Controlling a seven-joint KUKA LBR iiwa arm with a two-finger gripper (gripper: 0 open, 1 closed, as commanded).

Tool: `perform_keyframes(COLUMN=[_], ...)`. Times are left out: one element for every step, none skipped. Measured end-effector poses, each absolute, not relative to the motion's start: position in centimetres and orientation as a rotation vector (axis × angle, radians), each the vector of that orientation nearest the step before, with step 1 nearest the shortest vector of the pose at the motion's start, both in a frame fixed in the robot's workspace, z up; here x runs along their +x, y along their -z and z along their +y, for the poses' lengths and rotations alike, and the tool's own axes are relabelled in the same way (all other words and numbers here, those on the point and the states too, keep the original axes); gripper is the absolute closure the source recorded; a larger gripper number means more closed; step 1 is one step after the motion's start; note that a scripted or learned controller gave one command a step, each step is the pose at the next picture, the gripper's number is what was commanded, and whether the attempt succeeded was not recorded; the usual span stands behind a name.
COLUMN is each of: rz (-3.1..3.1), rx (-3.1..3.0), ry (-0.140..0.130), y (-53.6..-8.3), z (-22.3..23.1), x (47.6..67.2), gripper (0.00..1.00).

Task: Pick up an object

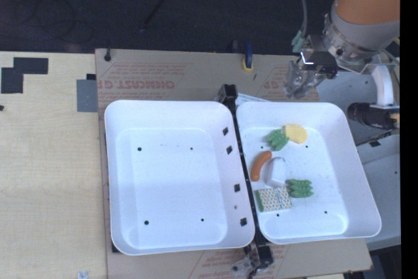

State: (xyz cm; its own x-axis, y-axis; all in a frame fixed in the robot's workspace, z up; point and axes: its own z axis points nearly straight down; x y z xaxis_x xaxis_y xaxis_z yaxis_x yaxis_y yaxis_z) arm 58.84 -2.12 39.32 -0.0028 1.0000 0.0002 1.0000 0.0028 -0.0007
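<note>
While I look down on the bench (46,160), I see the hand (300,83) just beyond the far rim of the right bin (356,160), over the cardboard; whether it is apart or together I cannot tell. Inside the right bin lie a yellow piece (296,133) touching a green piece (277,139), an orange sausage (260,164), a second green piece (300,188) and a patterned packet (273,199). The left bin (124,173) sits beside it.

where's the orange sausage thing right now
The orange sausage lies in the right bin, near its left wall, just below the green piece and above the checkered block.
</note>
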Motion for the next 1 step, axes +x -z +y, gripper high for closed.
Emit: perform_keyframes(rz=[-2.22], rx=[-2.219], ry=[-0.005], y=[-34.2], z=[2.97], x=[58.64], gripper=[1.0])
